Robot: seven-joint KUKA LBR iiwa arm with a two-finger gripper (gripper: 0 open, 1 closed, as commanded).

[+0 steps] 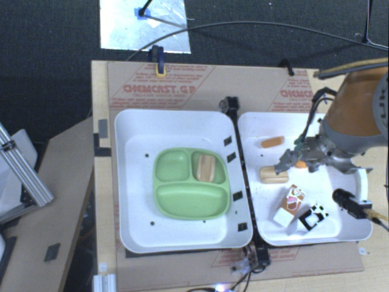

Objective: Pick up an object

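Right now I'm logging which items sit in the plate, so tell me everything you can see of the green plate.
The green plate is a rounded, pale green tray, plastic by its look, split into three wells: two small ones at the back and one wide one in front. It lies flat on the floor of the left bin, roughly centred, tilted slightly askew. A tan bread-like piece rests in the back right well.

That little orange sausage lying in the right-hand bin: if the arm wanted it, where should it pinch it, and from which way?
Probably at its middle, coming straight down from above. The orange sausage lies flat on the right bin floor, lengthwise left to right in the camera view, so the fingers should close across its narrow width. It lies apart from the tan bread roll, with bare floor around it.
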